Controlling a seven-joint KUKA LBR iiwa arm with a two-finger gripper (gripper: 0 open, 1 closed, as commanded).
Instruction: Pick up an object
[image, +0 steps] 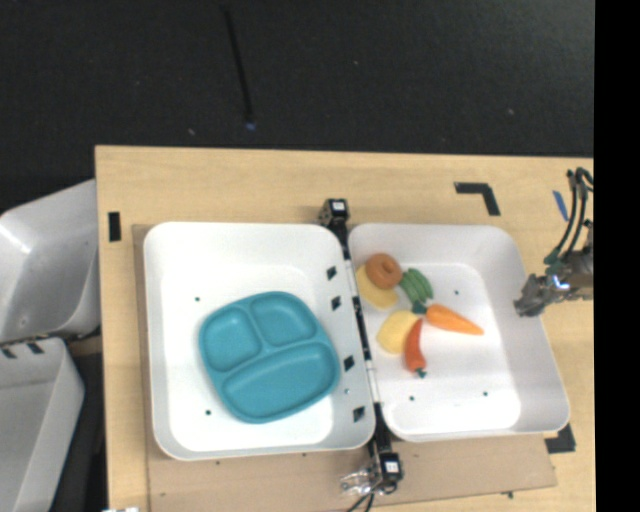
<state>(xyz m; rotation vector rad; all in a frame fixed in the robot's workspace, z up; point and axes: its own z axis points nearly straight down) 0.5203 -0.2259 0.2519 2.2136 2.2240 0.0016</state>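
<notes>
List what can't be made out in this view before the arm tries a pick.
- Gripper: at the right bin's right rim, small and blurred; arm cut off by the frame edge.
- Yellow piece: partly covered by the brown ring; full shape unclear.
- Yellow lump: partly overlapped by the red pepper.
- Green item: too small to identify.

Light falls evenly from above, bright on the two bins (160, 330), whose white walls wash out nearly to glare. Shadows by the plate (268, 355) are faint. Beyond the bench (250, 185) all is dark. The whole picture is soft and grainy.
</notes>
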